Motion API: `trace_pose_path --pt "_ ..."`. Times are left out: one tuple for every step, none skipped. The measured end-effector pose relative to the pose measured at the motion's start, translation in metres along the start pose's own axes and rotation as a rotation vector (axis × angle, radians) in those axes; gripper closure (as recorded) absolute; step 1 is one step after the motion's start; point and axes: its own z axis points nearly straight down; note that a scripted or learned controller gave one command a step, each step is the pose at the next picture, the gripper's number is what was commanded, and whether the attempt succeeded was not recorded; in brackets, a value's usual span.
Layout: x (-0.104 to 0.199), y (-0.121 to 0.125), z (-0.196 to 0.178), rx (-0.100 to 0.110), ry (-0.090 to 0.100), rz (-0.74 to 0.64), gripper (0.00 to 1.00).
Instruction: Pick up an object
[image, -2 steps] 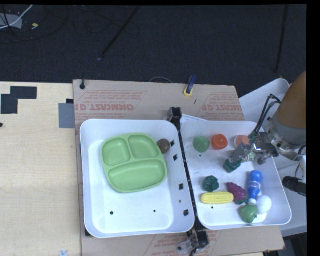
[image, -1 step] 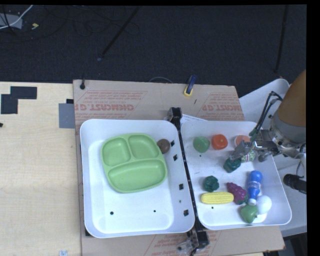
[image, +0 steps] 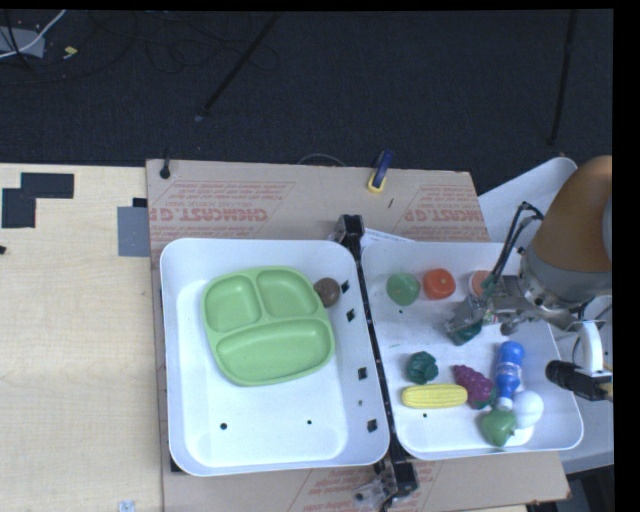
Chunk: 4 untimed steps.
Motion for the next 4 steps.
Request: trace_pose_path --pt "0.002 -0.005 0.063 0.001 0.001 0.000 0.00" --pt "0.003 -0.005 0.072 -0.001 0.000 0.004 0.00" --pt "0.001 -0.006 0.061 -0.001 0.000 0.009 1.00" --pt "-0.006 -0.007 0.018 -0.006 -0.002 0.009 1.00"
